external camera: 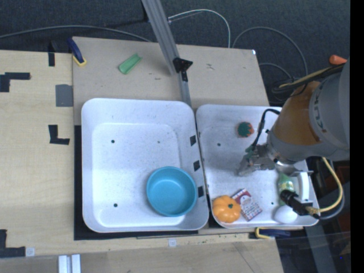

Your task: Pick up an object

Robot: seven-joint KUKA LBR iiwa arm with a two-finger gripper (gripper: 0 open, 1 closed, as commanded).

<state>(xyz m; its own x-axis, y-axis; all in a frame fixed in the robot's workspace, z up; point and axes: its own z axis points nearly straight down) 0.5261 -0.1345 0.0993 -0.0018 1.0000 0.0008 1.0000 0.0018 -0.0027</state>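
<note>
bench (165,78): lying under everything, pale wood, carrying two shallow white bins side by side.
left bin (102,124): sitting on the bench's left half, holding one item only, toward its near right corner.
right bin (222,124): butting against the left bin, holding the small goods along its near edge and one piece at the back.
arm (315,115): reaching in from the right, grey with an orange band, hanging over the right bin's right side.
blue bowl (171,190): resting upright in the left bin, close to the dividing wall.
gripper (250,162): hovering low over the middle of the right bin; the fingers are looking nearly together with nothing seen between them, though the slant is making this hard to judge.
orange pumpkin (227,209): sitting in the right bin's near left corner, well apart from the gripper.
red and white packet (247,205): lying flat, touching the pumpkin's right side.
white egg-shaped piece (284,214): lying at the near right corner.
green block (129,63): lying on the bare bench behind the left bin.
small green and orange ball (245,129): resting toward the back of the right bin, just behind the gripper.
</note>
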